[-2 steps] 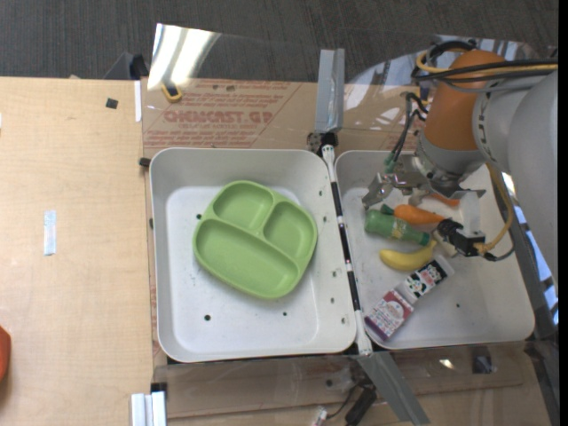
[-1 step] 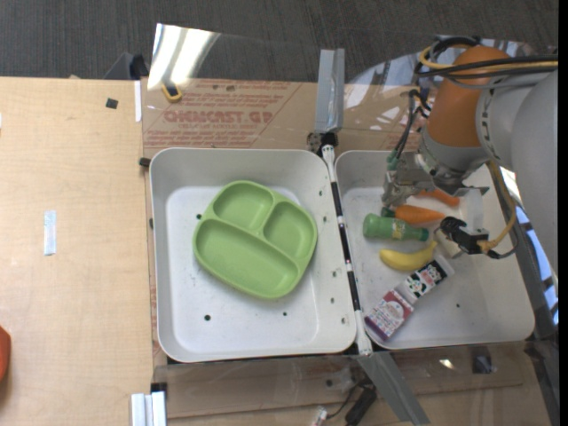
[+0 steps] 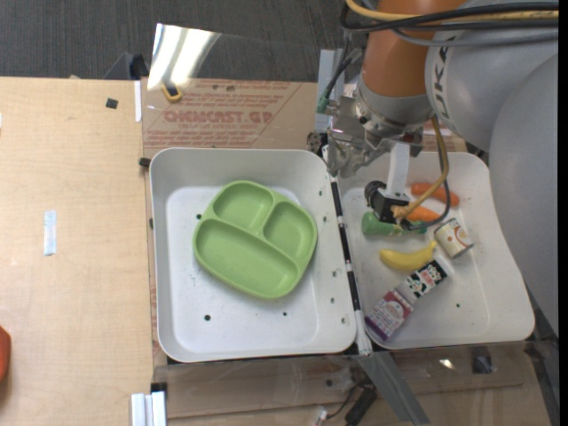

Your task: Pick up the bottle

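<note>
A small green bottle [image 3: 380, 226] lies on its side in the right bin [image 3: 497, 309], close to the divider between the bins. My gripper [image 3: 341, 161] hangs under the orange-banded wrist, over the far end of that divider. It is above and to the left of the bottle, apart from it. Nothing shows between its tips. The arm hides the far part of the right bin.
Around the bottle lie two orange carrots [image 3: 433, 193], a yellow banana [image 3: 408, 256], a small white can [image 3: 453, 238], a black-and-white carton [image 3: 424, 280] and a purple packet [image 3: 389, 316]. A green divided plate [image 3: 256, 238] sits in the left bin [image 3: 169, 327].
</note>
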Motion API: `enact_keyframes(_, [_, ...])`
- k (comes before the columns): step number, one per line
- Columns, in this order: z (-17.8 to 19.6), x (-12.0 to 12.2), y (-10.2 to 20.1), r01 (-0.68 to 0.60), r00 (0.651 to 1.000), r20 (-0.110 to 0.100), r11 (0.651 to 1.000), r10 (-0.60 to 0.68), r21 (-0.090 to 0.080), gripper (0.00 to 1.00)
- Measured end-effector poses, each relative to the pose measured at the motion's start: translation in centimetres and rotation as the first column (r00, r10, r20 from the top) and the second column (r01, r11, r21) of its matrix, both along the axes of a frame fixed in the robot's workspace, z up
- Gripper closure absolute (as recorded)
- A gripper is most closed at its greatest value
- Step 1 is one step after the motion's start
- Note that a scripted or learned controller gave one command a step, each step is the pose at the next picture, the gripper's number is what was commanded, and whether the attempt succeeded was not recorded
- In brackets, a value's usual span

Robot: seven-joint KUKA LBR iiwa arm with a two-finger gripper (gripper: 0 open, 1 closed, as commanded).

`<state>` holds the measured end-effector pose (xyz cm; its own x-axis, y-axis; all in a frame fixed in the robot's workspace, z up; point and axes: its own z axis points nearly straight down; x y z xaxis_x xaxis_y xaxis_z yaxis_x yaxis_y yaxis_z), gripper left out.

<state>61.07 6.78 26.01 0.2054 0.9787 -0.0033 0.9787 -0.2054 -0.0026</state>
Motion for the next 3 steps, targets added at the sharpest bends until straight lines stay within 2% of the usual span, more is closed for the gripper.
enact_keyframes(1, [0.0, 0.0, 0.0, -0.001, 1.000, 0.000, 1.000, 0.001, 0.000, 0.00])
enact_keyframes(2, [-7.1, -5.3, -9.2, 0.045, 0.999, -0.002, 0.999, -0.045, 0.000, 0.00])
enact_keyframes(3, [-7.0, -12.6, -14.0, 0.047, 0.999, -0.002, 0.999, -0.047, 0.002, 0.00])
